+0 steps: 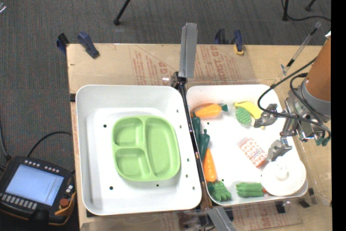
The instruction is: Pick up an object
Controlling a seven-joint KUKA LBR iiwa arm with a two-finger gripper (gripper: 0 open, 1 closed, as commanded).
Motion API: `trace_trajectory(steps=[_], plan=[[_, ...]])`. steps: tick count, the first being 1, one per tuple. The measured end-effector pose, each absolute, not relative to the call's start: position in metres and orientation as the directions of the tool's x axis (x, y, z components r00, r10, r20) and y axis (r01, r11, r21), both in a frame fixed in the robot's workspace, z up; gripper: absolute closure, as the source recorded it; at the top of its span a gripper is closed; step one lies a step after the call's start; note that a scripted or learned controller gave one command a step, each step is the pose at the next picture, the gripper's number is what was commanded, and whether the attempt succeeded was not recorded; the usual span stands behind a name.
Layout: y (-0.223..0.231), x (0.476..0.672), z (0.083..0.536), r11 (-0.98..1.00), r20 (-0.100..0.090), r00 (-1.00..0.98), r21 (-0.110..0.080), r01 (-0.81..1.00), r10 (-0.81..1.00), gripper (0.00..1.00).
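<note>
gripper (272,133): over right bin (227,96), fingers spread wide apart, nothing between them | small red-and-white packet (252,151): flat on bin floor just left of the lower finger | white round lid (283,177): below | left bin (86,132): green divided plate (146,147)

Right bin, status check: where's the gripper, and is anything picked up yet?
Gripper open, low over right bin, nothing between fingers. Nearest: red-and-white packet, white round lid. Corn toy just beside upper finger.
</note>
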State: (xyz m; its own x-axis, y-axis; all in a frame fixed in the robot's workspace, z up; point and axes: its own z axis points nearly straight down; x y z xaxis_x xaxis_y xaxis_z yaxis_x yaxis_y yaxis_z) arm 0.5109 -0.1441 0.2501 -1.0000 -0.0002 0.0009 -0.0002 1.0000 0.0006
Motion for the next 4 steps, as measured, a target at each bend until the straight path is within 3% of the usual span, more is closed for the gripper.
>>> trace_trajectory(steps=[1, 2, 3, 4], plan=[[-0.186, 0.491, 0.087, 1.0, 0.001, -1.0, 0.004, 0.025, 0.025, 0.0], [-0.178, 0.487, 0.088, 0.999, -0.003, -0.999, 0.001, -0.054, -0.054, 0.0], [-0.208, 0.564, 0.088, 0.995, -0.003, -0.995, 0.0, -0.098, -0.098, 0.0], [-0.194, 0.531, 0.087, 1.0, 0.0, -1.0, 0.002, -0.028, -0.028, 0.0]])
